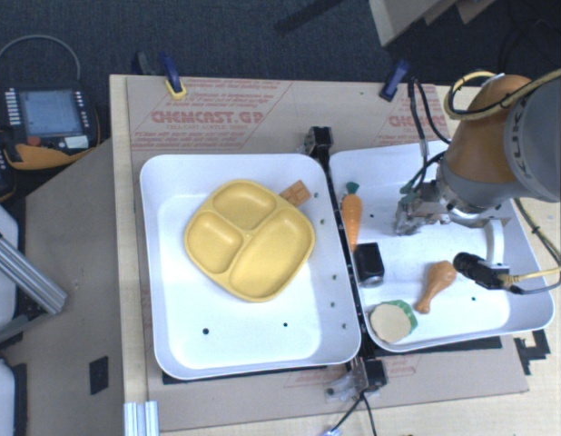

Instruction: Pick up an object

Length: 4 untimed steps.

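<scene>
Tool hangs low over the right shallow white bin, near the orange toy carrot; its grip state cannot be told.

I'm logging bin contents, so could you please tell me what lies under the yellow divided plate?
A small brown wooden block pokes out from beneath the yellow divided plastic plate's upper right rim in the left white bin. Anything else beneath the plate is covered.
</scene>
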{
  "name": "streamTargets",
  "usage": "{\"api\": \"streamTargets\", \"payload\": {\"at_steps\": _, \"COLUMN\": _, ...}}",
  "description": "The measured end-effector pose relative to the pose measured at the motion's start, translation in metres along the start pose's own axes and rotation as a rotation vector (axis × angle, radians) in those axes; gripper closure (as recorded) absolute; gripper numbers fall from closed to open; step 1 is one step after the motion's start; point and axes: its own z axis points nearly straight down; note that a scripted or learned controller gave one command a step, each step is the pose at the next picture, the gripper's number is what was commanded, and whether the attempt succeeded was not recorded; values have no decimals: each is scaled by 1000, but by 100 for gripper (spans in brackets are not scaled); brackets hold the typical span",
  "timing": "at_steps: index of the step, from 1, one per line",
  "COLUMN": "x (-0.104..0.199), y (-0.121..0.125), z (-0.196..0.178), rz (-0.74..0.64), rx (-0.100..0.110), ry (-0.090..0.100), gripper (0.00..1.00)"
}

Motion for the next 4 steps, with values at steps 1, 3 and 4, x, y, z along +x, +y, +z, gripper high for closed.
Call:
{"api": "streamTargets", "payload": {"at_steps": 1, "x": -3, "y": -7, "z": -48, "rz": 0, "rx": 7, "ry": 2, "gripper": 100}}
{"api": "streamTargets", "payload": {"at_steps": 3, "x": 0, "y": -7, "z": -145, "rz": -2, "rx": 5, "ry": 1, "gripper": 100}}
{"api": "streamTargets", "payload": {"at_steps": 4, "x": 45, "y": -20, "z": -140, "rz": -5, "rx": 15, "ry": 6, "gripper": 100}}
